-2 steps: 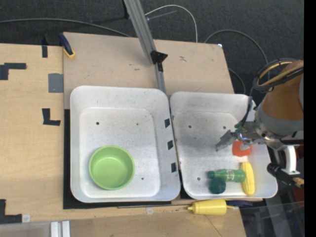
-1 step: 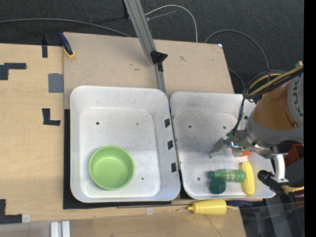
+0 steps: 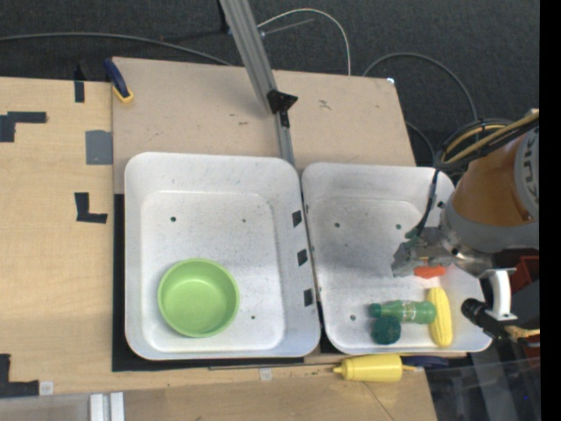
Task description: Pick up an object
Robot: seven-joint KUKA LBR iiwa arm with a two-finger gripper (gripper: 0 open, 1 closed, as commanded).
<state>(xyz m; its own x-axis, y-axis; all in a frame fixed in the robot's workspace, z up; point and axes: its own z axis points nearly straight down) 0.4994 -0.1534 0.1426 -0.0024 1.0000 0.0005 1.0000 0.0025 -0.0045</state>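
Several objects lay in the right white bin [image 3: 351, 191]; we found the tool [image 3: 410, 260] low beside a small orange-red piece [image 3: 429, 273], approach underway. Next: descend and grip.

Matt, speckled white plastic bins [image 3: 210, 178]; smooth lime-green plastic bowl [image 3: 198, 297]; pale matt wooden bench top [image 3: 48, 200]; glossy yellow plastic corn cob [image 3: 440, 314]; brushed grey metal pole [image 3: 248, 38].

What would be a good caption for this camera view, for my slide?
KUKA arm's end effector over right bin near green bottle; green bowl in left bin.
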